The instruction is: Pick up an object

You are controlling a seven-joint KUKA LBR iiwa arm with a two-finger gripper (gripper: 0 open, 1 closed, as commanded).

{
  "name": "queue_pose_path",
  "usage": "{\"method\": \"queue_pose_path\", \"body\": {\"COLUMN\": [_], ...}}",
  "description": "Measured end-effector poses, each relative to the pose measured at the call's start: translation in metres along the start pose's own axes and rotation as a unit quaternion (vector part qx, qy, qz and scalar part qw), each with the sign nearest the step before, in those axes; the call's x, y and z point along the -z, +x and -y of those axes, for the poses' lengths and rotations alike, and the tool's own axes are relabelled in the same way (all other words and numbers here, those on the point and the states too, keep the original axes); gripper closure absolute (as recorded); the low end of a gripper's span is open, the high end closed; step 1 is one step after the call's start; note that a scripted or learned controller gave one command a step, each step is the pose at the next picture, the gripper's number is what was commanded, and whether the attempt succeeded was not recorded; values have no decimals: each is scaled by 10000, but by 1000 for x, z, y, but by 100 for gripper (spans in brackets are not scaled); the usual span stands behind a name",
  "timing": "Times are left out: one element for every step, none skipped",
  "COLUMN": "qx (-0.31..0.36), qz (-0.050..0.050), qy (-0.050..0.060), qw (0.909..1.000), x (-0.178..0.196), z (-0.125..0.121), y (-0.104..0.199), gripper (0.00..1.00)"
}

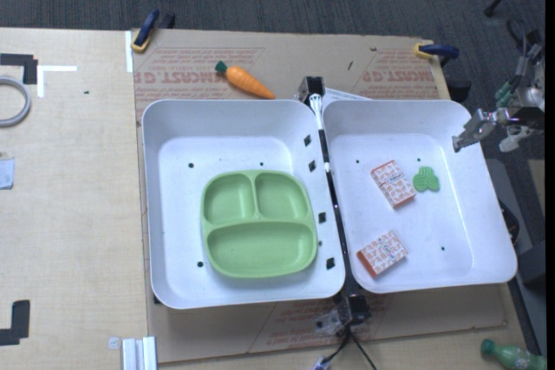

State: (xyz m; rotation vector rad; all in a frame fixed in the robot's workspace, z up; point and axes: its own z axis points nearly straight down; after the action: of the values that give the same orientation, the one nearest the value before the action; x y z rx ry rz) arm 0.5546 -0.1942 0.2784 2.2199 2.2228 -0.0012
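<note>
The claw (473,131) is hanging over the right rim of the right bin (486,212), up by the bin's far corner. It is too small and blurred to tell whether it is apart or together, and nothing is showing in it.

The nearest thing is a green piece (425,180), lying on the bin floor just left of the claw and a little nearer the camera. An upper box (392,184) is lying just beyond it, further left, the two close together but apart. A lower box (381,252) is sitting well left of the claw and nearer the camera, by the bin's front left corner.

Far to the claw's left, a green tray (258,223) is resting in the left bin (169,212). A carrot (244,80) is lying on the cardboard (381,69) behind that bin, well left of the claw.
</note>
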Motion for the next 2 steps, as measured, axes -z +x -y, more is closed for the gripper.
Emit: {"method": "queue_pose_path", "body": {"qx": [624, 614], "qz": [1, 6], "qy": [-38, -52], "qw": [9980, 9981], "x": [-182, -172], "z": [-43, -44], "y": [45, 45], "gripper": [0, 100]}}
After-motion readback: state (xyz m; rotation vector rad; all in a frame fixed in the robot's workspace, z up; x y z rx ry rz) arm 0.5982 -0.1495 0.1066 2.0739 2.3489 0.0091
